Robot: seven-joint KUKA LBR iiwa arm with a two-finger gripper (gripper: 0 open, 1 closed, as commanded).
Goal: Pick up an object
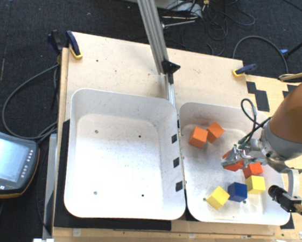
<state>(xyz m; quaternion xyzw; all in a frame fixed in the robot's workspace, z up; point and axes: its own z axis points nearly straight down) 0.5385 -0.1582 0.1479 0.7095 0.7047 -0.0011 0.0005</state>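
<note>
The right bin [206,112] holds several small blocks. Two orange cubes [198,136] sit side by side near its back left. My gripper [233,157] is down in the bin's right half, directly over a red block [234,166] that peeks out beneath it. A second red block [253,169] lies just right of that one. In front of them are a yellow cube [256,184], a blue cube [238,191] and another yellow cube [218,197]. The arm's orange band [298,113] hides the bin's right wall.
The left bin [73,136] stands beside the right one, their walls meeting at a ridge [176,148]. A metal pole [153,26] slants over the bench's back. A teach pendant [2,163] lies on the floor at left. Cables trail from the wrist.
</note>
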